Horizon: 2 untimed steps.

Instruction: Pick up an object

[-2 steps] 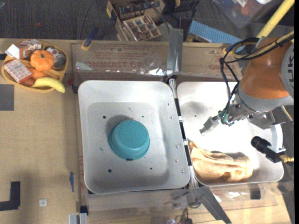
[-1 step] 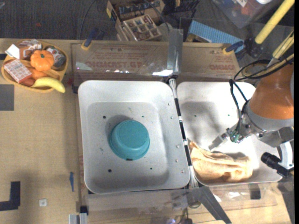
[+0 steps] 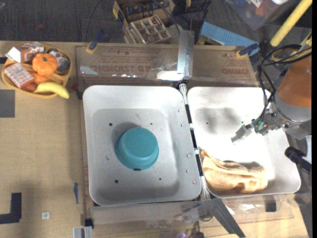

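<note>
bench w/ 2 shallow white bins side by side, viewed from above at a slant.

left bin (image 3: 99,108): holds 1 teal bowl (image 3: 137,148), upside down, sitting near the bin's centre, slightly toward the front. nothing touches it.

right bin (image 3: 218,103): holds 1 tan crumpled cloth (image 3: 234,173), lying along the front edge, its left end against the wall nearest the left bin. rest of the floor is bare white.

arm (image 3: 296,90): grey w/ orange band, enters from the right side of the view, over the right bin's far-right rim. gripper (image 3: 237,136) points left and downward, above the middle of the right bin, just behind the cloth and apart from it. nothing is seen between the fingertips. pincer state: cannot tell; the tip is blurred and too small to read.

off-bench items: a yellow dish (image 3: 34,90) at upper left of the table w/ a small orange pumpkin (image 3: 45,63), a banana (image 3: 53,89) and small boxes. cardboard panel (image 3: 129,66) stands behind both bins.
</note>
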Available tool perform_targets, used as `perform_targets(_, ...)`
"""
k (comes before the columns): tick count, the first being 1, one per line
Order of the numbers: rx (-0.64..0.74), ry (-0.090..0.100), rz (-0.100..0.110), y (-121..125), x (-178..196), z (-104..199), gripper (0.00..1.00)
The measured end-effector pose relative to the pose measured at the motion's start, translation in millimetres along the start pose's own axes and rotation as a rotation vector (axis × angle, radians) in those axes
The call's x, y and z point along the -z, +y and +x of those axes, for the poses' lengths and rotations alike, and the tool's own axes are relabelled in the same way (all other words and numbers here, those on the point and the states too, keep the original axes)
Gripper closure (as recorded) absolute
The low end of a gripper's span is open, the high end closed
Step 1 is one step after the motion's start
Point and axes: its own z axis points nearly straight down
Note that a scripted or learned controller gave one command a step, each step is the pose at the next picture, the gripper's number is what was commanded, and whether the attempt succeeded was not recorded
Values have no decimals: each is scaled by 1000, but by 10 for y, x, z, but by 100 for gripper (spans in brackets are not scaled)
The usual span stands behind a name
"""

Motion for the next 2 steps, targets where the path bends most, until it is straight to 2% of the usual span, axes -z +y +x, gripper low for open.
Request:
perform_targets(1, -41, 1, 0, 350, 277, 200, 0)
perform_targets(2, 96, 4, 2, -63, -374, 415, 0)
